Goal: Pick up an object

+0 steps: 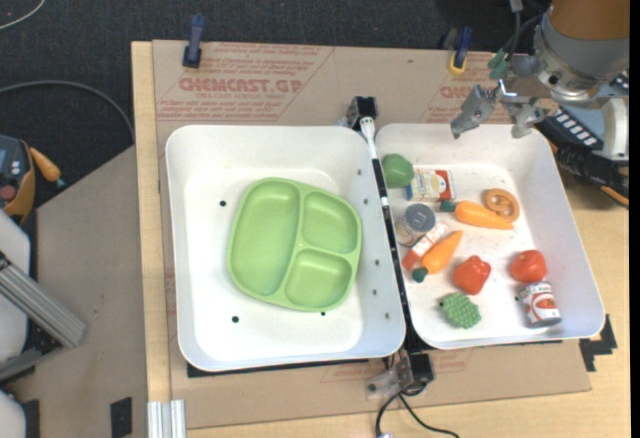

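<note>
Two white bins [185, 226]; one green plate [293, 244], two carrots [484, 215].

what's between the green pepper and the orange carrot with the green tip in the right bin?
In the camera view, a small round tin lies between the green pepper and the carrot.

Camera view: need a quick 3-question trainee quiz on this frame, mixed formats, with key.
1. True or false: the green plate lies in the left bin.
2. The gripper is: A) clamped on a carrot, B) open above the right bin's far edge, C) touching the plate.
3. Fill in: the plate has ___ compartments.

Key: 1 true; 2 B; 3 three.
</note>
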